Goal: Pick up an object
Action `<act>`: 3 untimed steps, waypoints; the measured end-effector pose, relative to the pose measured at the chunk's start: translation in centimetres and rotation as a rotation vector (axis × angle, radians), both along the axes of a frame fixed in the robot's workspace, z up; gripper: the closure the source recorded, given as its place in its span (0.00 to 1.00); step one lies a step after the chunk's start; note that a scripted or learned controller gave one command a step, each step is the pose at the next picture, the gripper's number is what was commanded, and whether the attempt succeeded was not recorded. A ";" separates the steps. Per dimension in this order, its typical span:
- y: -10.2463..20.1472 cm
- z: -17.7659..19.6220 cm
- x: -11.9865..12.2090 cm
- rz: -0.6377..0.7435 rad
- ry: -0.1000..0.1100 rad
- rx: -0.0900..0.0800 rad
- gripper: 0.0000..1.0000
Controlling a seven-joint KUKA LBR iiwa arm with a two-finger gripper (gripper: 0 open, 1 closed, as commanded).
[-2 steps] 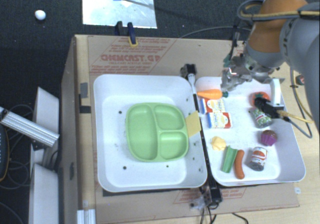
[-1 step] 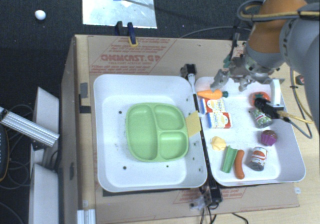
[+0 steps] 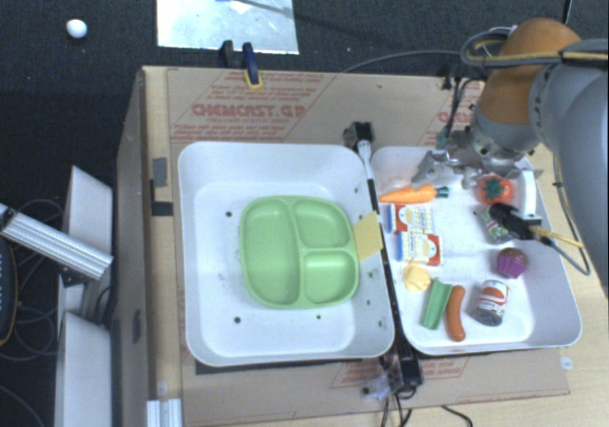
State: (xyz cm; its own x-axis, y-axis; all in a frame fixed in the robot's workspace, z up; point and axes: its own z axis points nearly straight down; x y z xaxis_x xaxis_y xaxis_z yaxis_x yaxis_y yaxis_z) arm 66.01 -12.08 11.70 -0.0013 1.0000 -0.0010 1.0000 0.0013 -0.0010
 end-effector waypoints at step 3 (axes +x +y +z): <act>1.4 -3.2 0.9 0.003 -0.003 0.001 0.00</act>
State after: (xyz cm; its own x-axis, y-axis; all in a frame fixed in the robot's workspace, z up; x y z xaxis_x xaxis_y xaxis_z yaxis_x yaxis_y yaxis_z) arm 66.92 -10.69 8.49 -0.0045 1.0000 -0.0002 1.0000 0.0045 0.0023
